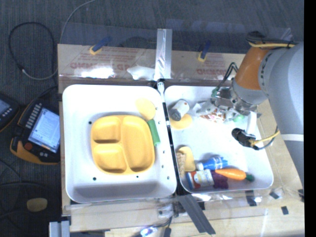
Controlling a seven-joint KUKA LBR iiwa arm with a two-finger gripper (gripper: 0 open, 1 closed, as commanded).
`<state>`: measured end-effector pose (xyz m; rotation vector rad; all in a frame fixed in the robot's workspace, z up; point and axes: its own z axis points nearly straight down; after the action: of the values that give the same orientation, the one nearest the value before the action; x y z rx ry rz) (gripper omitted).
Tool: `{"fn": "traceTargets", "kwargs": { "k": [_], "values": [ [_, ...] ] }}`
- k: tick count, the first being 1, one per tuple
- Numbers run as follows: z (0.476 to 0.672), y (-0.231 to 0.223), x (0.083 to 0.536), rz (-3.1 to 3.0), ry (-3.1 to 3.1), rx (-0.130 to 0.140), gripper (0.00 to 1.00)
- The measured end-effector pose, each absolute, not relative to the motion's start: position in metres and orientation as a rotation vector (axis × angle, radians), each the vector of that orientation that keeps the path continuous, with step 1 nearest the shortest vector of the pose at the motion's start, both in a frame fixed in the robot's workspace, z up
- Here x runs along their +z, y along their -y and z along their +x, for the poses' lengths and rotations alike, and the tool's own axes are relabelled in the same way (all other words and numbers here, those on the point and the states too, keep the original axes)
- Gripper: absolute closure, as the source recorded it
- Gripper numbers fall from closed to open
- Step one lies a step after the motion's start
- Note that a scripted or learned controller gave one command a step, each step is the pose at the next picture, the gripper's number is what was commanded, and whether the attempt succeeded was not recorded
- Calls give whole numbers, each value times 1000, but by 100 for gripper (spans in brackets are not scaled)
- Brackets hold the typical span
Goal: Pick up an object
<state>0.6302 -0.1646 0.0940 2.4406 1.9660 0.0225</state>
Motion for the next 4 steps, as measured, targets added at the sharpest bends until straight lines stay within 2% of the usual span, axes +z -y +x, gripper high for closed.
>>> {"fn": "traceTargets", "kwargs": {
  "k": [1, 2, 3, 4],
  "values": [
    [629, 165, 101, 2442, -1972, 8, 100],
    [630, 94, 204, 2327, -2113, -6, 100],
    [630, 95, 204, 2327, -2113, -7, 0],
    [652, 116, 123, 2258, -2163, 15, 0]
  ]
}}
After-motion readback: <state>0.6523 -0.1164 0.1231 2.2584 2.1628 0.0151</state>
